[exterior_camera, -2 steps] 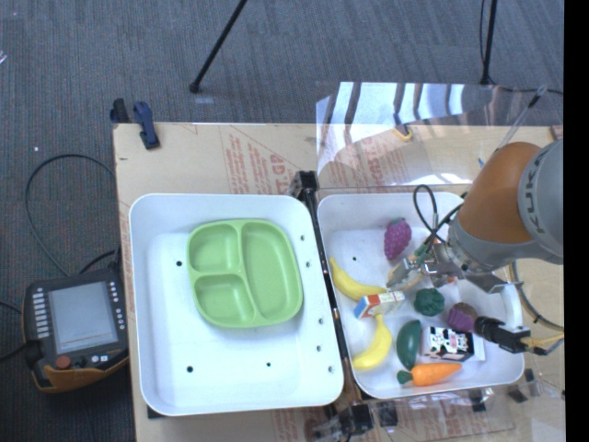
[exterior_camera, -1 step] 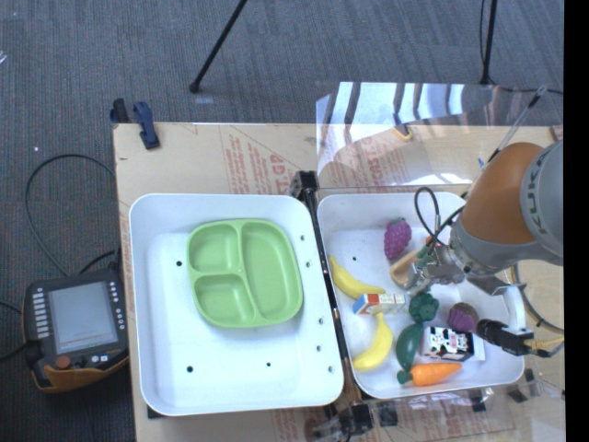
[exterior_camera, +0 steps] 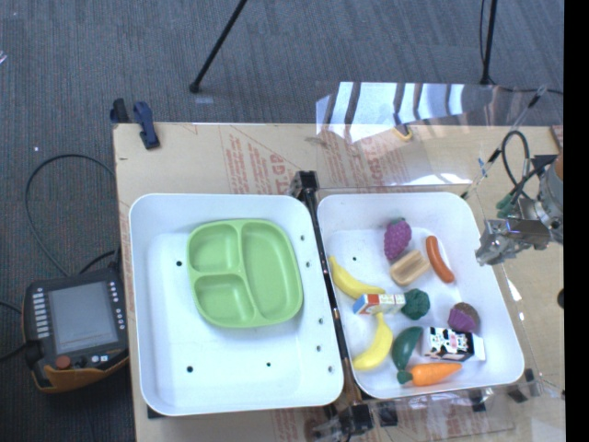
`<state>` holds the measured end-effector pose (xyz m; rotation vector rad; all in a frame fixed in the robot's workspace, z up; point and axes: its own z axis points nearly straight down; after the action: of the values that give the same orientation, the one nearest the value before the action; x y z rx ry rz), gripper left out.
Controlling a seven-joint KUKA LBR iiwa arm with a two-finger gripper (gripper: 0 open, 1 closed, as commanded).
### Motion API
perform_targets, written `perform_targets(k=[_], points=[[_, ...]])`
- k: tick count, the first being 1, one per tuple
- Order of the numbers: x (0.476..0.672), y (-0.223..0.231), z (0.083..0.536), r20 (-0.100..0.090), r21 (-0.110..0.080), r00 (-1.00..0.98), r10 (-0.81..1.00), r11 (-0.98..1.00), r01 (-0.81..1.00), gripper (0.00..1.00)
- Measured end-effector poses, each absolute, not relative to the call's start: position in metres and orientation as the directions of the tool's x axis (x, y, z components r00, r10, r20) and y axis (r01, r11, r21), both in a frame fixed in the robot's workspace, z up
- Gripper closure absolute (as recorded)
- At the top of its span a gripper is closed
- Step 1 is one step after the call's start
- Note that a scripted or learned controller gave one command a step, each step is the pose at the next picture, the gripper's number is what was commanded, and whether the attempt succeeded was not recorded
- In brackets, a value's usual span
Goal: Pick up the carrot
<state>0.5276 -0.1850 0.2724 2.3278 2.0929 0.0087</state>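
The carrot [exterior_camera: 433, 374], orange with a green top, lies near the front edge of the right bin [exterior_camera: 368, 212], just below a small milk carton [exterior_camera: 453, 343]. My gripper [exterior_camera: 498, 244] hangs over the bin's right rim, well above and behind the carrot, with nothing seen between its fingers.
The right bin also holds two bananas [exterior_camera: 350, 280], purple grapes [exterior_camera: 397, 239], a bread roll [exterior_camera: 409, 267], a sausage [exterior_camera: 440, 259], broccoli [exterior_camera: 415, 303], a juice box [exterior_camera: 380, 304], a dark green vegetable [exterior_camera: 406, 345] and a purple fruit [exterior_camera: 463, 318]. A green divided plate [exterior_camera: 245, 273] sits in the left bin [exterior_camera: 156, 339].
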Motion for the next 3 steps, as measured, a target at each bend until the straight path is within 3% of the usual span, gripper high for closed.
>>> perform_targets(k=[1,2,3], points=[[0.525,-0.183,0.265,0.001,-0.003,0.105,0.994,-0.105,0.994,0.0],[0.48,-0.136,0.298,0.002,-0.004,0.187,0.982,-0.187,0.982,0.0],[0.475,-0.103,0.234,0.002,-0.014,0.191,0.982,-0.191,0.981,0.0]])
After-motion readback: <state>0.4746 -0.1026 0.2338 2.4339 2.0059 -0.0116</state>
